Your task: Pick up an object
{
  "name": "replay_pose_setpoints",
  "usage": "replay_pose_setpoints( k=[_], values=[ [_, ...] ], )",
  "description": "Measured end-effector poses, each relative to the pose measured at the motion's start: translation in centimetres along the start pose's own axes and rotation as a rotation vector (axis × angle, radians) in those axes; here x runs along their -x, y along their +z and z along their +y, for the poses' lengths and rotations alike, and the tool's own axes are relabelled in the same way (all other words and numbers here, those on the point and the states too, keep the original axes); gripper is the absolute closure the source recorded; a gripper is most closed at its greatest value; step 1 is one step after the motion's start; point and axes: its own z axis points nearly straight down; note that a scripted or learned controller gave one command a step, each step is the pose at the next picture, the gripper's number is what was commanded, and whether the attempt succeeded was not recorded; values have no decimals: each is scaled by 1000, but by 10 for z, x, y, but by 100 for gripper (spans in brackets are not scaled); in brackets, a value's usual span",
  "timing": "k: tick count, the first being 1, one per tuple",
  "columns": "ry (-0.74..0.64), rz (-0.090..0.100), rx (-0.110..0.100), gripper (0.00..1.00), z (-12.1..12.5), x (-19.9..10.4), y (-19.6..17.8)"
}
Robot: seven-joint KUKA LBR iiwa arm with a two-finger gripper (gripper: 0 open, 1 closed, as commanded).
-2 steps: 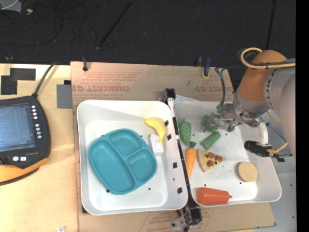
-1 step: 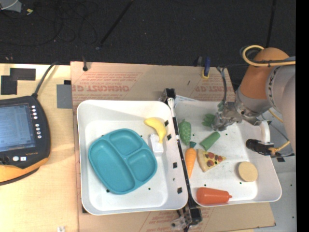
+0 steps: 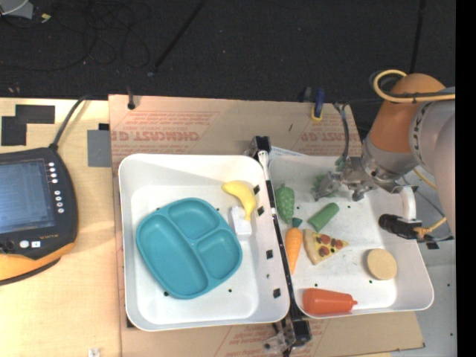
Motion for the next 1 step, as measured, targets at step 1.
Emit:
replay_pose_setpoints(
  k=[1],
  values=[
    [-1, 0, -1, 0, 0, 0, 10]
  ],
)
